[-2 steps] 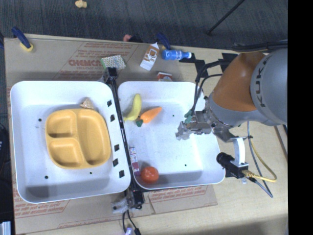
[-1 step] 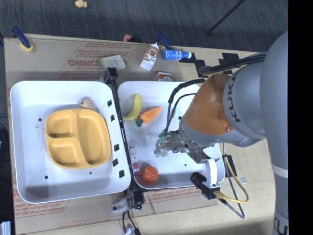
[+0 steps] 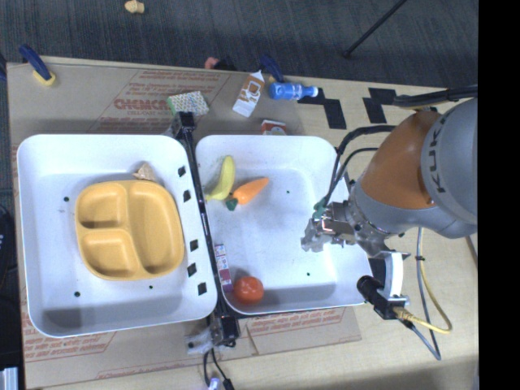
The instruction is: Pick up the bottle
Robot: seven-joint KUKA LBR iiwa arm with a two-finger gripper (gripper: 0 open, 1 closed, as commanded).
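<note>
The pincer (image 3: 315, 236), its opening impossible to tell, is hanging over the right bin (image 3: 325, 149) and needing to reach the bottle (image 3: 288, 92) lying at the tabletop's far edge.

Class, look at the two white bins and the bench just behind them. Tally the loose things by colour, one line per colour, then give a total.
Yellow: 2, the divided plate and the banana
Orange: 1, the carrot
Red: 1, the tomato
Blue: 1, the bottle on the bench behind the right bin
White: 1, the small carton beside it
Total: 6
</note>
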